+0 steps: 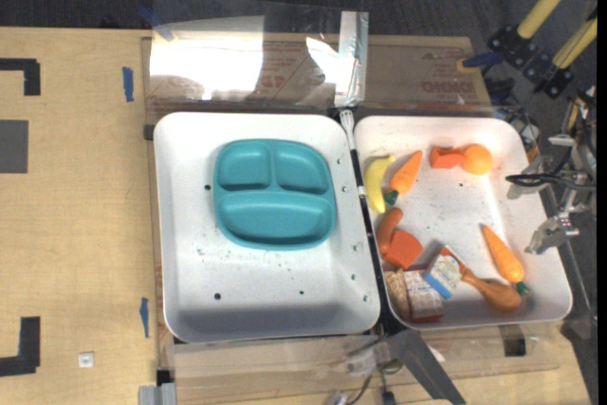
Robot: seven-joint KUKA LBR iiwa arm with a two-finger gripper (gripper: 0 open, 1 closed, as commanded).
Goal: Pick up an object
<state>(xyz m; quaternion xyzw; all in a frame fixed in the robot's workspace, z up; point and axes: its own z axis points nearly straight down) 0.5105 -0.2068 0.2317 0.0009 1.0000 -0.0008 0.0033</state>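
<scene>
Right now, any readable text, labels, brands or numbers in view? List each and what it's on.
None can be read for certain.
Cardboard behind the bins: reddish printed lines, too blurred to read.
Small box in the right bin: a printed label, too small to read.
Blue packet beside it: markings, illegible.
Teal plate in the left bin: no text visible.

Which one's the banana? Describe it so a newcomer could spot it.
Look at the right bin, in its upper left corner beside the wall shared with the left bin. The banana lies there lengthwise. It is the only yellow piece; the carrot touching it is orange with a green tip.
</scene>
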